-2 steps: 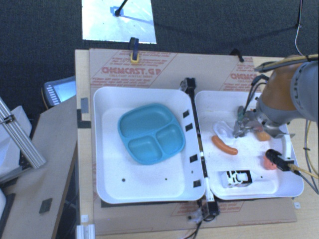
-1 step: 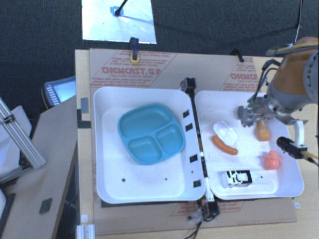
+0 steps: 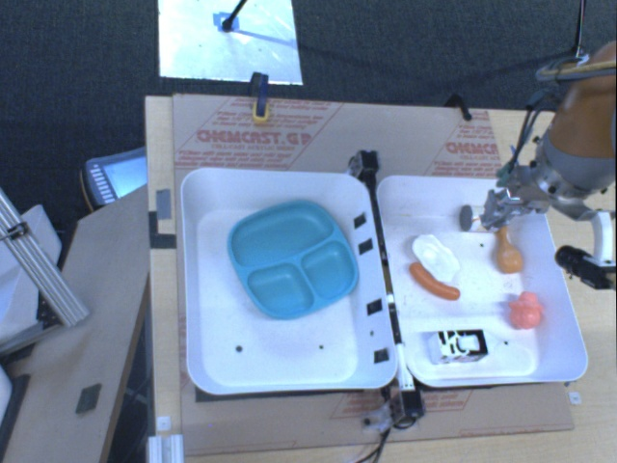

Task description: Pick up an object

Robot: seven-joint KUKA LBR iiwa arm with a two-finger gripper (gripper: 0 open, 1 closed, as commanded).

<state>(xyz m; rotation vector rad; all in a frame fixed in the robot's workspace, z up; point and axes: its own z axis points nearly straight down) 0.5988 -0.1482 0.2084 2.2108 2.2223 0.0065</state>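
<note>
Just below the tool [image 3: 489, 215], whose grip state I cannot tell, lies the tan pear-shaped toy [image 3: 507, 252], untouched

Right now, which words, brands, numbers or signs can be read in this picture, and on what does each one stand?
"CHEMCAST GP": red print on the brown board under the bins, at the upper left.
"CHEMCAST": the same print at the upper right, partly cut off.
Red print along the board's lower edge: too faint to read.
Black-and-white packet in the right bin: markings too blurred to read.
</note>
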